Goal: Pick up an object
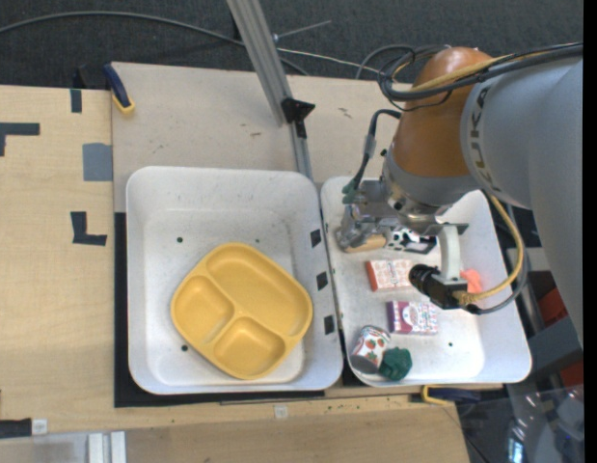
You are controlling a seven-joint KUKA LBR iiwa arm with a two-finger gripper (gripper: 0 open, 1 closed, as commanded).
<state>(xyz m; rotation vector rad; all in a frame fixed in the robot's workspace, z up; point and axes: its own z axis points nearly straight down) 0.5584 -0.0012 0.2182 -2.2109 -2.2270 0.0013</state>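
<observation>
Gripper: gripper (361, 231) hangs low at the far left of the right bin (501, 350), close to the wall shared with the left bin (144, 287); whether its jaws are open or shut I cannot tell, and nothing is seen between them.
Nearest target: pink carton (386, 274), lying flat just near of the gripper.
Other candidates: purple carton (412, 316) nearer again; round printed cup (369, 345) touching a green lump (396, 362) at the near left corner.
Handling: both cartons look light, stiff-sided and small, probably crushable under a hard squeeze; best taken across the short sides. The cup looks rounder and likelier to slip.
Yellow tray (242, 309): sits alone in the left bin; broad, rigid and shallow, a poor fit for two fingers except at its rim.
Edges: the dividing wall crowds the gripper's left side.
Open room: bare floor lies to the right of the cartons, near side.
</observation>
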